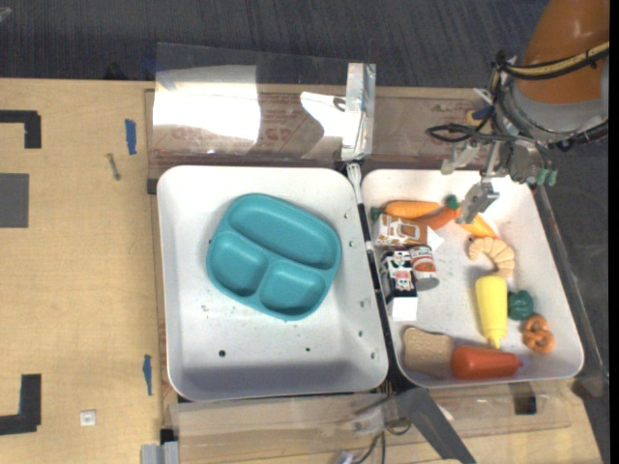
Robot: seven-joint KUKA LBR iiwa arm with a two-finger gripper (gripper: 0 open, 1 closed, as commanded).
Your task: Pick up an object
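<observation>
Two white bins sit side by side on the bench. Nearest in the right bin (566,341), along its near edge, a slice of bread (426,349) lies touching a red sausage (484,362), with a small pretzel (537,334) and a green piece (520,304) just to the right. Beyond them a yellow bottle (490,307) lies lengthwise, and to its left a few small printed cartons (406,259) crowd against the dividing wall. Farther back come a curled shrimp (491,248), an orange wedge (481,226) and a carrot (418,209). The gripper (477,204) hangs over the far end of this bin, just beside the carrot's right tip; whether its fingers are spread or closed cannot be told, and nothing is seen between them. The left bin (193,356) holds a teal divided plate (276,254).
</observation>
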